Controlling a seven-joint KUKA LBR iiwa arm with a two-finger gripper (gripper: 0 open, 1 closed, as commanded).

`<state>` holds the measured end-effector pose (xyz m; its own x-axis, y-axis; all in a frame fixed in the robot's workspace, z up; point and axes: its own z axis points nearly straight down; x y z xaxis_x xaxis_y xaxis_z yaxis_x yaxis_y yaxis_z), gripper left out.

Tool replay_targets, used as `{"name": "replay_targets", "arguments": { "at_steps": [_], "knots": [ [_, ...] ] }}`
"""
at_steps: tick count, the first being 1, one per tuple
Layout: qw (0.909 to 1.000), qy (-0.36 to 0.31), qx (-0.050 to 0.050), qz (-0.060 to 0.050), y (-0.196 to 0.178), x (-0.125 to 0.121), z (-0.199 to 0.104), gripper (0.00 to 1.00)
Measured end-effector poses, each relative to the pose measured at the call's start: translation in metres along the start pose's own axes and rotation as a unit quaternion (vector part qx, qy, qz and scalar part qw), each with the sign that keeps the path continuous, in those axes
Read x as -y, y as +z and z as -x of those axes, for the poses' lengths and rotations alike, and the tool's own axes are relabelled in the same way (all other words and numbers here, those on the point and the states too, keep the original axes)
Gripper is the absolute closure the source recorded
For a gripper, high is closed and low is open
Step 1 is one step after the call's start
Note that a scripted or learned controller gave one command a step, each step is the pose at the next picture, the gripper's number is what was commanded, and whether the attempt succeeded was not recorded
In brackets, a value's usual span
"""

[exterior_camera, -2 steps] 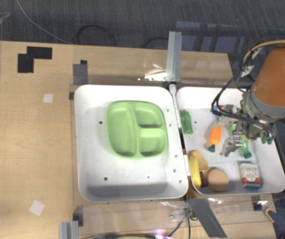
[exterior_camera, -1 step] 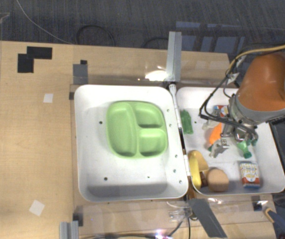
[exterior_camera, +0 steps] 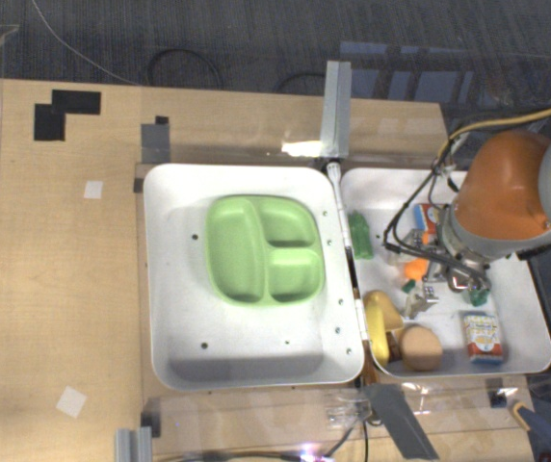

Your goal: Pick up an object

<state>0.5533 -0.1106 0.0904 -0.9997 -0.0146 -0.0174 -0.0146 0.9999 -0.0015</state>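
Wood bench, gripper just above brown ball, right bin

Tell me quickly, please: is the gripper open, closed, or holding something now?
Gripper: cannot be told; it hangs low over the right bin.

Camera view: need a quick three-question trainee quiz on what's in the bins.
1. True or false: the green divided tray lies in the left bin.
2. Which sits nearest the banana? A) brown round object B) small carton C) green packet
3. Fill in: the hand hangs over the ____ bin.

Key: 1 true; 2 A; 3 right.
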Motion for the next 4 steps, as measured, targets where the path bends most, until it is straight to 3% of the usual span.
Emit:
{"name": "replay_targets", "arguments": {
  "at_steps": [1, 2, 3, 4],
  "knots": [
    [0.9997, -0.026, -0.001, 0.0, 0.001, -0.019, 0.023, 0.0],
    [0.9978, -0.066, -0.003, 0.0, -0.029, 0.009, 0.027, 0.0],
    [0.9995, -0.032, 0.0, 0.0, 0.0, -0.019, 0.018, 0.0],
    [0.9994, -0.034, 0.009, -0.001, -0.015, -0.021, 0.023, 1.0]
  ]
}}
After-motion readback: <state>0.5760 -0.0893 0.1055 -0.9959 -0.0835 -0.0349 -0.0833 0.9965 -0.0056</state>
